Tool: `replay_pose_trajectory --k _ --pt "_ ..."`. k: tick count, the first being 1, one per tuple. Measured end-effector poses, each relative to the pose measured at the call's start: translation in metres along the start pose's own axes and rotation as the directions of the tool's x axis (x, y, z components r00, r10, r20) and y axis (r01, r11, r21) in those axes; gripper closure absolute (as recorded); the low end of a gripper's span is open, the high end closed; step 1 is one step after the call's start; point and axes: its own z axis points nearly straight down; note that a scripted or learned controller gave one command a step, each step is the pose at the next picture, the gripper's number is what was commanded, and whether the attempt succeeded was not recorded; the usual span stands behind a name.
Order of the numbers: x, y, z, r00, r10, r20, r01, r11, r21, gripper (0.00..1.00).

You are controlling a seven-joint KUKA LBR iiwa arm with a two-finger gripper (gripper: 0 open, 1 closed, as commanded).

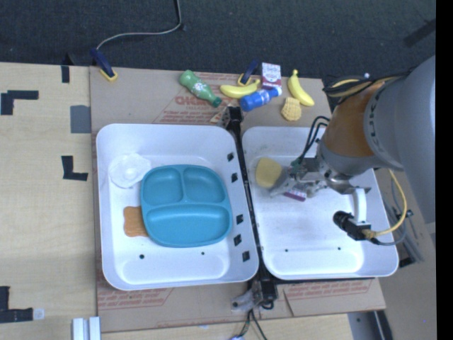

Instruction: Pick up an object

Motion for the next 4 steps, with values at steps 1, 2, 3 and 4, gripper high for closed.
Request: replay_pose_trajectory --k 1,2,3,4 --pt "-0.002 0.000 -0.010 1.000 0.001 0.004 -0.001 1.000 -0.001 1.00" --pt "-0.001 0.000 -0.009 1.000 0.000 0.004 0.000 1.000 0.000 0.00" --pt "0.013 0.057 0.000 1.000 0.001 0.002 -0.001 1.000 0.004 0.00" --pt "0.018 0.087 0.001 1.000 0.001 0.002 -0.001 1.000 0.001 0.00"
